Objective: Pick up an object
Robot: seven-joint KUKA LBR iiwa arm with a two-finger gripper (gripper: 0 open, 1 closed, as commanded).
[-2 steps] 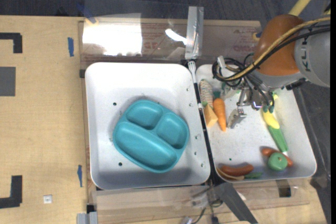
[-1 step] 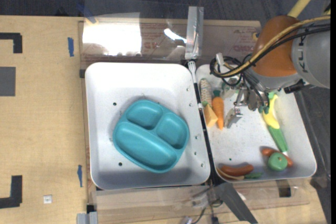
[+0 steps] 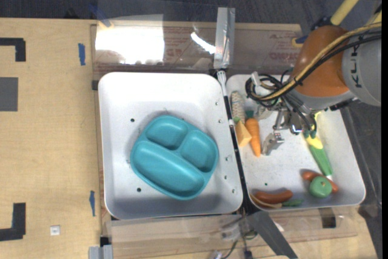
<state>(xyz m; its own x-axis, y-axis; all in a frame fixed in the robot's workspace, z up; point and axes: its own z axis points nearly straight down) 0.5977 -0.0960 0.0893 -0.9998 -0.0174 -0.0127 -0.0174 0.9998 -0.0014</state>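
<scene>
Gripper (image 3: 274, 141) is hung low in right bin (image 3: 348, 136), just right of carrot (image 3: 254, 136); finger state cannot be told. Carrot should be straddled squarely before closing.

Arm (image 3: 364, 73) cut off by right edge. Claw (image 3: 276, 141) small, tangled with cables (image 3: 267, 91); finger gap unreadable. Brush-like thing (image 3: 236, 110) at right bin's (image 3: 351, 148) left wall too small to identify. Sausage (image 3: 271, 196) partly behind bin's front rim.

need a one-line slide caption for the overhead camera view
KUKA arm's gripper hovers in the right bin beside a toy carrot; a teal divided plate sits in the left bin.
</scene>
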